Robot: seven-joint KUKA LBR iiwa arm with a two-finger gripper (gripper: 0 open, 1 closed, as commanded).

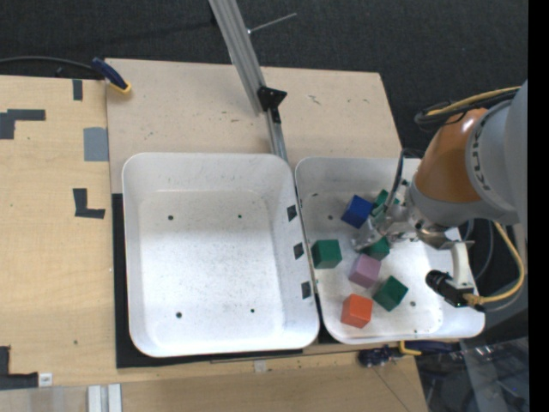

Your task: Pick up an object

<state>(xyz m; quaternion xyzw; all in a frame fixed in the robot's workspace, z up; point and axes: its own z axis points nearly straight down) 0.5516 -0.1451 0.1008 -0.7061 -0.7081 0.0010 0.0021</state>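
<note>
The right bin [334,183] holds several small blocks: a blue one [356,211], a green one [326,253], a purple one [365,270], a dark green one [391,293] and an orange-red one [357,311]. My gripper [376,233] reaches down into this bin from the right, just right of the blue block and above the purple one. Another dark green block [376,248] sits right under the fingertips, touching or between them; I cannot tell which. A teal piece [381,201] shows beside the wrist.
The left bin [206,256] lies beside the right one, sharing a raised rim [300,247]. A metal pole [244,50] slants over the bench from the top. The arm's orange band [446,166] and cables sit over the right bin's far right side.
</note>
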